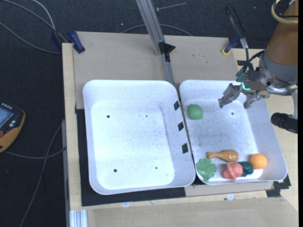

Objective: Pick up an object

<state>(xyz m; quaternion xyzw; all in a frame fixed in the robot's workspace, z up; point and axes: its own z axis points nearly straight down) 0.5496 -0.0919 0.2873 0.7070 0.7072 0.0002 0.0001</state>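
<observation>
— Where are the objects?
— In the right bin (265, 126): a green ball (194, 111) at its far left; along the near edge a drumstick (223, 155), leafy green (206, 168), pink piece (231, 170), dark teal piece (247, 168) and orange (258, 161).
— Your fingers?
— My gripper (240, 98) hangs at the bin's far side, fingers spread, holding nothing. The left bin (94, 98) lies alongside.

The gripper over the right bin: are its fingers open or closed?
Open. The gripper shows two fingers spread apart with white bin floor between them, nothing held.
</observation>
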